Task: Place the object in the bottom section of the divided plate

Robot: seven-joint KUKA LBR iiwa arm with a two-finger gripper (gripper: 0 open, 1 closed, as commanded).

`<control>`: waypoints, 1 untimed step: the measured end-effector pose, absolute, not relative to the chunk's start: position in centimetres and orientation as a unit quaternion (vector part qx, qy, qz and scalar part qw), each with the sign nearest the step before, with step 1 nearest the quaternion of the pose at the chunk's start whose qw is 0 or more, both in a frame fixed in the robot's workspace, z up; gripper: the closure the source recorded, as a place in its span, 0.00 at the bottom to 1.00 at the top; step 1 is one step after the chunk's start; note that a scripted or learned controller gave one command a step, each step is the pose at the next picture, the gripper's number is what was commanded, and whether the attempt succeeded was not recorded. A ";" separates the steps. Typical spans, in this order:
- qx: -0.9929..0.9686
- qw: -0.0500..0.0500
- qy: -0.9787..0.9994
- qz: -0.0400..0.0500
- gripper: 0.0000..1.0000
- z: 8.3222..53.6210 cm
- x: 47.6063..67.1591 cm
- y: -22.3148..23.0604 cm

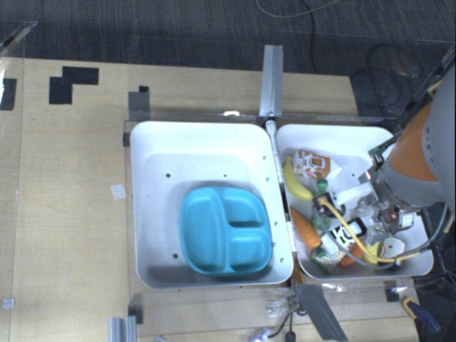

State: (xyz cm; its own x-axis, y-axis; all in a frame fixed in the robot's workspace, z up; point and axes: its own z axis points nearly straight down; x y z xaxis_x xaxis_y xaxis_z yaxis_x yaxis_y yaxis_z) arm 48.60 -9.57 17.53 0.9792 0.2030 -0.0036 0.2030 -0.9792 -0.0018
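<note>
In the left bin [160,166] lies the blue divided plate [226,229], flat, with one large section on its left and two small ones on its right. Right of the plate, past the bin walls, is the right bin [349,140]. It holds a banana [298,184] nearest the plate, a carrot [306,230] and an orange-white packet [313,166]. All loose objects lie there, and none is on the plate. The gripper [379,218] sits low over that clutter, well right of the plate (spread or closed: cannot tell).
</note>
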 end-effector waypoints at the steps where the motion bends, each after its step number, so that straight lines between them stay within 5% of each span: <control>1: -0.995 0.001 -0.102 0.002 1.00 17.3 48.6 -16.6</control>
